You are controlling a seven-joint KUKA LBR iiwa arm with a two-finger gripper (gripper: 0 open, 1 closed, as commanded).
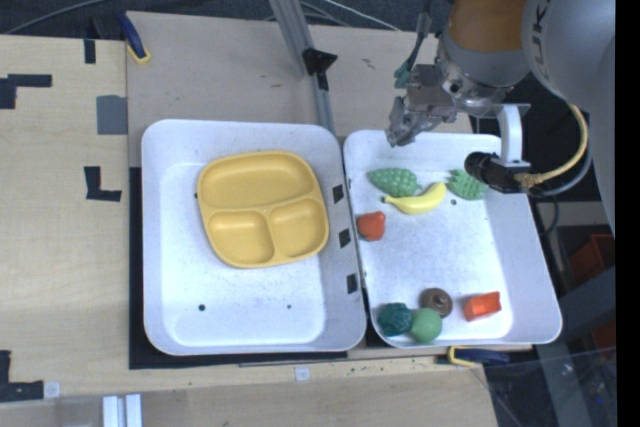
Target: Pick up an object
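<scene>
A: How far along is the pick?

B: By my reading, barely begun. The gripper (pixel 403 132) hangs over the far edge of the right bin (pixel 520 265), and I see nothing between its jaws. Whether they are spread or pressed together I cannot tell; they are small and dark from this angle.

A: So everything is left to do?

B: It looks so: choose a thing, descend, close, lift. All the objects lie on the bin floor. The banana (pixel 418 199) is nearest the jaws, just below them in the view, touching or almost touching the green leafy piece (pixel 393 180) on its left.

A: Which way does the banana run?

B: Its long axis goes roughly left to right across the bin, slightly tilted, with the right tip raised toward the far edge. It curves, ends up, belly toward the near side.

A: Anything else about?

B: A red-orange piece (pixel 371 226) sits near the bin's left wall, and the yellow divided plate (pixel 263 208) lies in the left bin (pixel 170 245) on the desk (pixel 200 65).
</scene>
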